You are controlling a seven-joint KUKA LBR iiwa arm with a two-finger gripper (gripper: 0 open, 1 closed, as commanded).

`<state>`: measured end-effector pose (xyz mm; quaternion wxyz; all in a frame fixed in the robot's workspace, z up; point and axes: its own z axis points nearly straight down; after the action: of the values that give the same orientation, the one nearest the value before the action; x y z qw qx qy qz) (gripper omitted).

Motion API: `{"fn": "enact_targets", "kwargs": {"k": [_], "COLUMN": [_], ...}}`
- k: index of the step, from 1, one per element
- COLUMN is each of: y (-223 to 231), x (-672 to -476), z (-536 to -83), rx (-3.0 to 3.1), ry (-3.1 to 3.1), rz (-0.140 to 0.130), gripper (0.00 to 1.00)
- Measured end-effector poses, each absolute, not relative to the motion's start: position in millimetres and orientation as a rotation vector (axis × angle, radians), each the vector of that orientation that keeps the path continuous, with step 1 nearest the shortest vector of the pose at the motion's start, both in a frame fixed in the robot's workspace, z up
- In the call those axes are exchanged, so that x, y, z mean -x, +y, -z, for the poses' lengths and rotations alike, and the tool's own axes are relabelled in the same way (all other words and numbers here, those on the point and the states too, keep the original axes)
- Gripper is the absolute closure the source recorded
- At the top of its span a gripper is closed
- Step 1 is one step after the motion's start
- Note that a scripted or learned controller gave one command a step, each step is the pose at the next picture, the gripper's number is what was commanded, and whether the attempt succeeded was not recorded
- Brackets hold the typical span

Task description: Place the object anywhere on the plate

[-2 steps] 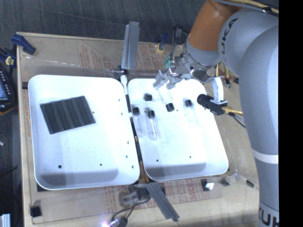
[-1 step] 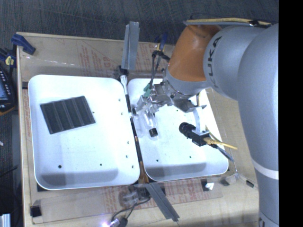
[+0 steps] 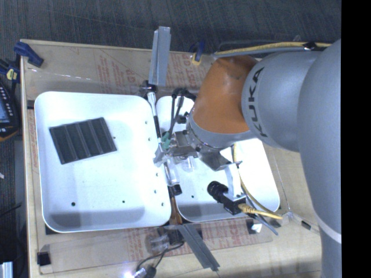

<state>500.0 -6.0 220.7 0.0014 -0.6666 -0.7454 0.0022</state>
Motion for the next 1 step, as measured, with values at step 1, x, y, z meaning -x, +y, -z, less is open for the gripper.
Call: {"fn": "enact_targets", "kwargs": {"k": [1], "y": [55.1], "x": [-475.9], "z": [-190.4], "rx": [2.079], "ry": [-2.351], "rz": [-0.006], "gripper": [1.0]}}
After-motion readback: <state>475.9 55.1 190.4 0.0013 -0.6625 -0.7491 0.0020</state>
